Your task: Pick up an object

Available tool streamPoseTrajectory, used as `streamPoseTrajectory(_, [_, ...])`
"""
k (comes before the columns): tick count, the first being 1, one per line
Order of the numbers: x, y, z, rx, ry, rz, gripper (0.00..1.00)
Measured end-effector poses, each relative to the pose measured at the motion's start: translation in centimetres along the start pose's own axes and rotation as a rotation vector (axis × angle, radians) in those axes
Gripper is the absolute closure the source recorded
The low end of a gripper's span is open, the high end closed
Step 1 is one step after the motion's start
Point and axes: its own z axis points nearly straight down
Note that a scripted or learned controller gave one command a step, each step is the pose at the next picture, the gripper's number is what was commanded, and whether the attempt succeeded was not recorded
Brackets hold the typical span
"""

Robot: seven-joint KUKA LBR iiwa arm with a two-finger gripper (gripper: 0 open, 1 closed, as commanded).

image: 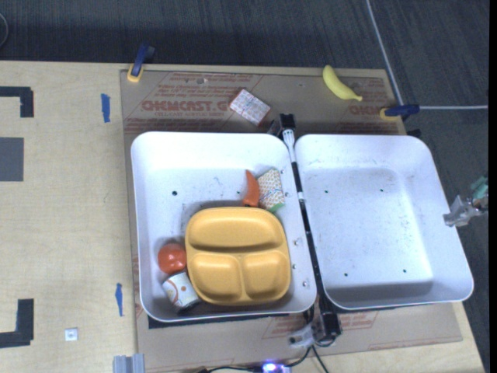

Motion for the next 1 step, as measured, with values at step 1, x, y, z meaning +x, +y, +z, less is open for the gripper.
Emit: streamPoseTrajectory(1, [10.18,-0.07,1.46,0.004,0.004,-0.002,1.00])
